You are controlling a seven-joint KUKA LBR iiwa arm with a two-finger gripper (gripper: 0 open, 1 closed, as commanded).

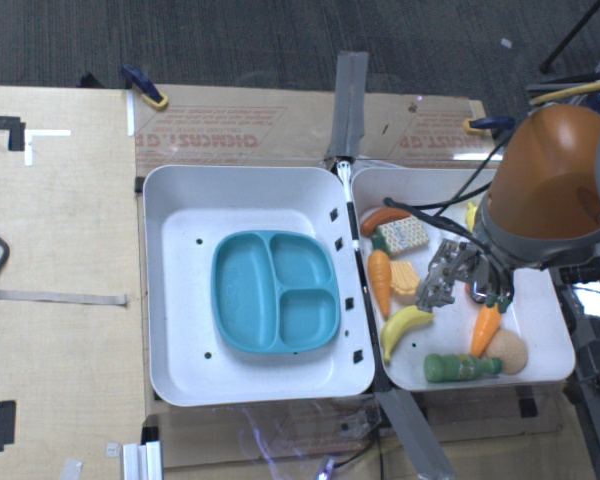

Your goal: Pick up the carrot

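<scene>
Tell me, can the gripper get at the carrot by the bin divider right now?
Probably yes. That carrot lies uncovered in the right bin, with the gripper just beside it. The banana and a yellow block crowd it, so a clean grasp may be tight.

the arm (555,183) hides the right bin's (550,368) far corner.

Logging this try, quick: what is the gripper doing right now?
Gripper: over the right bin, among the toy food; open or shut cannot be told, nothing seen held.
</scene>
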